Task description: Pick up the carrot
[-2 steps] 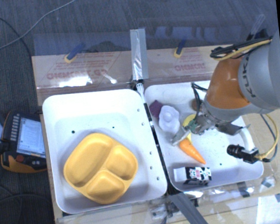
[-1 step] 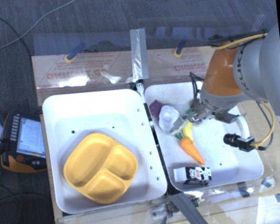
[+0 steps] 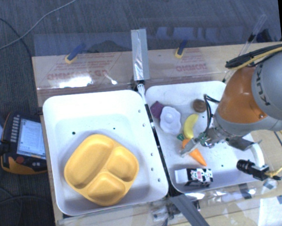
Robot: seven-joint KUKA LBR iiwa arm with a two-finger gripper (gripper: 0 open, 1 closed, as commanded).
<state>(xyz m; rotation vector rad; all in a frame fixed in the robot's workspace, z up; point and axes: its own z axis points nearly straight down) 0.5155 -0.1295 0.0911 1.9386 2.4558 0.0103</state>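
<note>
The carrot is a small orange cone lying in the right bin, near its middle, with its tip toward the front right. My gripper reaches in from the right and hangs right over the carrot's upper end, hiding part of it. Another bit of orange shows just left of the gripper. I cannot make out whether the gripper touches the carrot. The arm's orange band is above the bin's right side.
Close behind the carrot lie a yellow banana, a white object, a purple piece and a brown ball. A black-and-white toy is in front. The left bin holds a yellow divided plate.
</note>
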